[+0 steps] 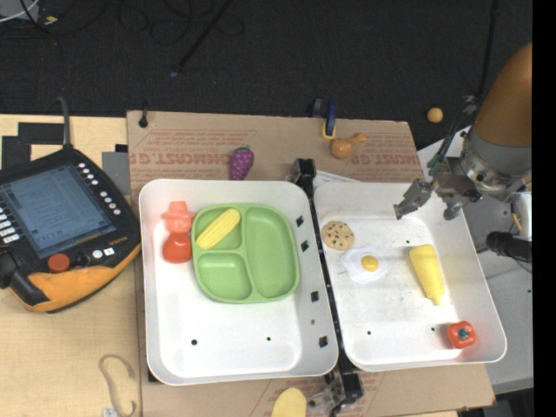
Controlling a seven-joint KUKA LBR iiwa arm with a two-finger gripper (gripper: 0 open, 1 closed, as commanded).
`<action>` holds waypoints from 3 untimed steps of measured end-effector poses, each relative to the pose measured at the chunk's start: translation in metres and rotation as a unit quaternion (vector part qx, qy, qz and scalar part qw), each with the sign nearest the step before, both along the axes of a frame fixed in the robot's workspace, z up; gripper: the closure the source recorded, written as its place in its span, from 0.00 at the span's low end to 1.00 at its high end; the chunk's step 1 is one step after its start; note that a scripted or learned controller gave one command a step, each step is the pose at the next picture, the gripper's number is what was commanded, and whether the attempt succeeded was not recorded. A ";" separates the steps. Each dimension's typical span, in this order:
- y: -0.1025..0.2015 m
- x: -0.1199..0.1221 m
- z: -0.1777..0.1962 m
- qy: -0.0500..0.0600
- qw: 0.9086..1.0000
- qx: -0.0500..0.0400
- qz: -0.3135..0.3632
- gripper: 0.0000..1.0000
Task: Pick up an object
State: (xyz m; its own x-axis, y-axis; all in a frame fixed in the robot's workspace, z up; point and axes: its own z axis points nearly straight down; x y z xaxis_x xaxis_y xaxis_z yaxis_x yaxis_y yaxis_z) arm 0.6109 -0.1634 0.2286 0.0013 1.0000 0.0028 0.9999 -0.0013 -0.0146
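The end effector (430,198) hangs spread and empty, the yellow bottle (426,272) just below it; dropping off-centre could nudge the bottle aside.

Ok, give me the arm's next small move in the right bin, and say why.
Probably bring the pincer down and toward the yellow bottle, the nearest object. The pincer hangs open above the right bin at its far edge with nothing between its fingers, while the bottle lies alone just below it in the view, apart from the fried egg and cookie.
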 end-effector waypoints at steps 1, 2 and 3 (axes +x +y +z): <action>0.000 0.003 0.008 -0.007 1.000 -0.001 0.001 0.00; 0.001 0.000 -0.056 -0.003 1.000 0.000 0.002 0.00; -0.004 -0.002 -0.117 -0.005 1.000 -0.001 0.001 0.00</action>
